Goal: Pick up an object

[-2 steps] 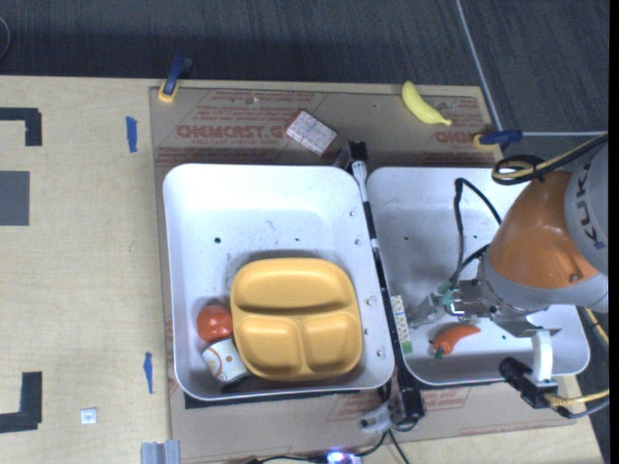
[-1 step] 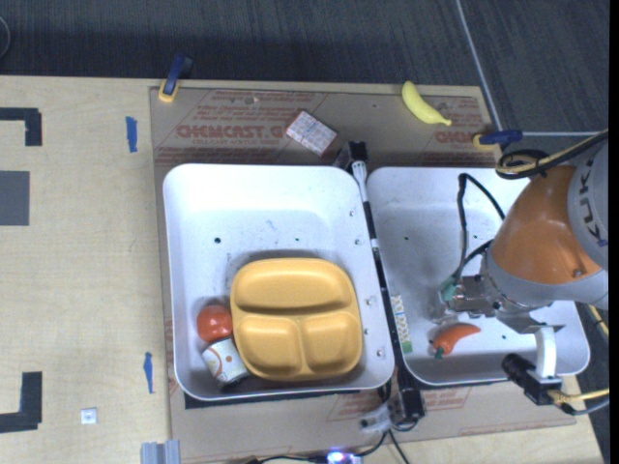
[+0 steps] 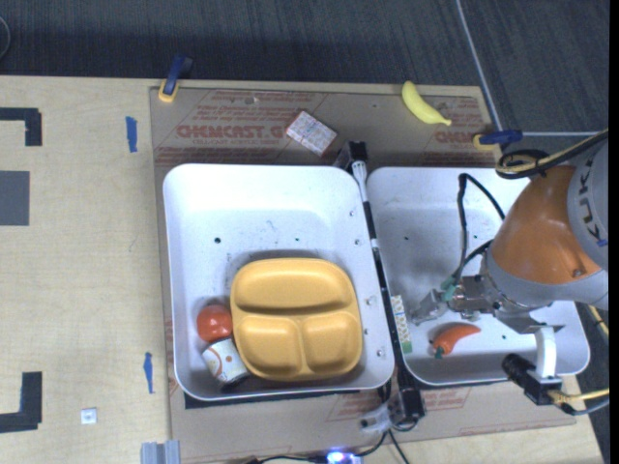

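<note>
Gripper (image 3: 435, 307) hangs in the right bin (image 3: 426, 211), just above-left of the small orange carrot toy (image 3: 455, 336). Can't tell finger state. Toy looks light, stiff, slick plastic; best gripped across its thick middle.

The arm (image 3: 551, 235) reaches into the right bin (image 3: 426, 201), with the gripper (image 3: 437, 305) low over the bin floor just above an orange carrot-shaped toy (image 3: 455, 336). The left bin (image 3: 261, 196) contains a yellow compartment tray (image 3: 295, 317), a red ball (image 3: 214, 322) and a small white-and-orange object (image 3: 223, 360). A yellow banana (image 3: 424, 104) and a patterned block (image 3: 309, 131) lie on the tabletop (image 3: 77, 259) behind the bins.
</note>
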Action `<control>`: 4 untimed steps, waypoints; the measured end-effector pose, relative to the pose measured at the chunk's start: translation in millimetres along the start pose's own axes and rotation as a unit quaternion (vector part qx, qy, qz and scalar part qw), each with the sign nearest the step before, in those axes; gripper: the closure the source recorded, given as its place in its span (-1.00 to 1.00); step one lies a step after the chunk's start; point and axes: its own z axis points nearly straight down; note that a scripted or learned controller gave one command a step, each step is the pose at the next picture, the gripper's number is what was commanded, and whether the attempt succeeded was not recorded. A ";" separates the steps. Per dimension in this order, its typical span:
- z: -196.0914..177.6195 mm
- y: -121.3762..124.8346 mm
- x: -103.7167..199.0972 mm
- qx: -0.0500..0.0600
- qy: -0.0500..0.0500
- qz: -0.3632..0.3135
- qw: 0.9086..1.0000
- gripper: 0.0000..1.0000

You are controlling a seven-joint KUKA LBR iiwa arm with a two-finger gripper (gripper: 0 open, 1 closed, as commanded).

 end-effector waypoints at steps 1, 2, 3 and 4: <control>9.8 -1.1 0.7 0.002 0.000 0.000 1.000 -1.00; -0.2 0.3 1.1 0.000 0.000 0.000 1.000 1.00; -0.2 0.2 1.1 0.000 0.000 0.000 1.000 -1.00; 9.8 -1.1 0.6 0.002 0.000 0.000 1.000 -1.00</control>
